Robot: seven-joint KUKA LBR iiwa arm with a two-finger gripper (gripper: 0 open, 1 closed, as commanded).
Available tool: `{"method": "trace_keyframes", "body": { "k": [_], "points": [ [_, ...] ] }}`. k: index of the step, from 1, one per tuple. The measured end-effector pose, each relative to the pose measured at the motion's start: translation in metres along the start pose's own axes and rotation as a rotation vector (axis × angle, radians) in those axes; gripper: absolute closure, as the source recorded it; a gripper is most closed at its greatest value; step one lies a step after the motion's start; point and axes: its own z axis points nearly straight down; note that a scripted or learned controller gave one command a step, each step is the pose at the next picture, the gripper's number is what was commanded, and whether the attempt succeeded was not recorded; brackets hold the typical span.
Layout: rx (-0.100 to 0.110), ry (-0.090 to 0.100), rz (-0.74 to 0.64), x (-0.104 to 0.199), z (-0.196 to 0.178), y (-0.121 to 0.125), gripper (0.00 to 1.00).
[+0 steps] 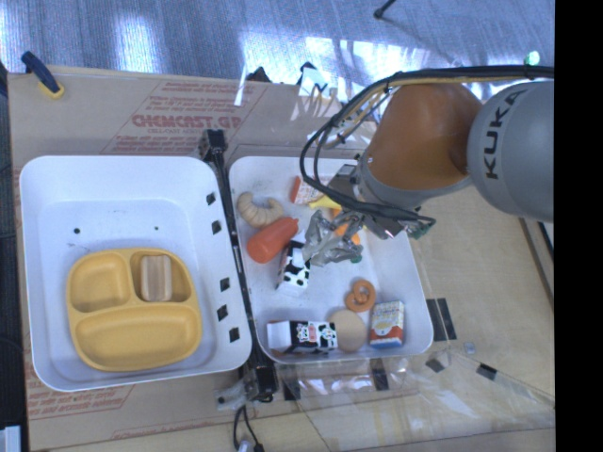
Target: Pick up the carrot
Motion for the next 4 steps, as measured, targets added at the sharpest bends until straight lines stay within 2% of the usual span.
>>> {"method": "trace_keyframes", "body": {
  "k": [1,2,3,4],
  "points": [
    [-0.005,0.005,-0.030,0.019,-0.012,0.033,1.00],
    [-0.002,0.003,-0.258,0.017,-0.023,-0.022,1.00],
    [-0.004,0.002,-0.768,0.042,-0.067,-0.063,1.00],
    [-0.016,0.001,-1.043,0.064,0.009,0.024,1.00]
  ]
}}
